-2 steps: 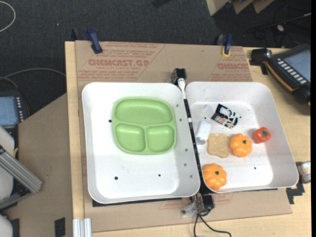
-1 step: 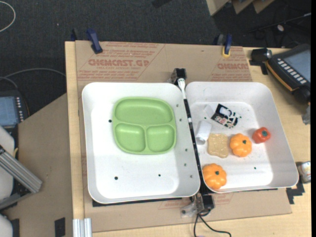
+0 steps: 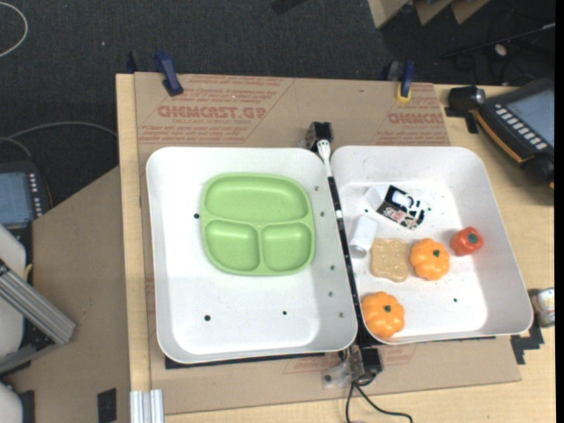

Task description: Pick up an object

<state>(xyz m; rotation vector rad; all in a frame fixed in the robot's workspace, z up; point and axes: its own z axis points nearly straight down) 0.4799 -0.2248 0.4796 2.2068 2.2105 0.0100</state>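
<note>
Candidate: small orange pumpkin (image 3: 383, 314), right bin (image 3: 467, 161) front-left corner, apart from neighbours. Likely light, rigid, smooth, rounded; slip risk. Grasp across widest part. Finger state: cannot tell.

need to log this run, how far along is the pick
Nothing looks done yet: the two pumpkins, tomato, cracker, white cup and black-and-white packet all lie in the right bin. Nothing is in hand. The green tray sits in the left bin. The whole pick is left.
</note>
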